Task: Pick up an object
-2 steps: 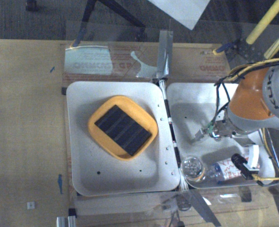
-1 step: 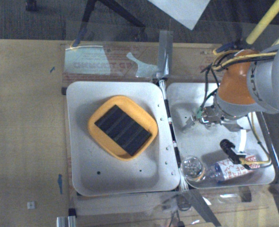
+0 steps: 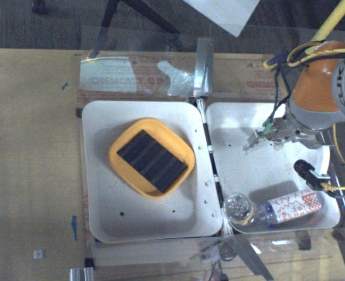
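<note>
- Claw (image 3: 255,140) was seen in right bin (image 3: 236,119), upper half; finger state could not be told.
- Bottle (image 3: 277,208) lay at 6 o'clock of it.
- Descent should be centred across bottle's body.

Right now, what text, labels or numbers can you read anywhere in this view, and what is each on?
Arm: letters "UK" at the frame edge, cut off.
Bottle: red pattern on the label, no words readable.
Cardboard strip behind the bins: red print under tape, too blurred to read.
</note>
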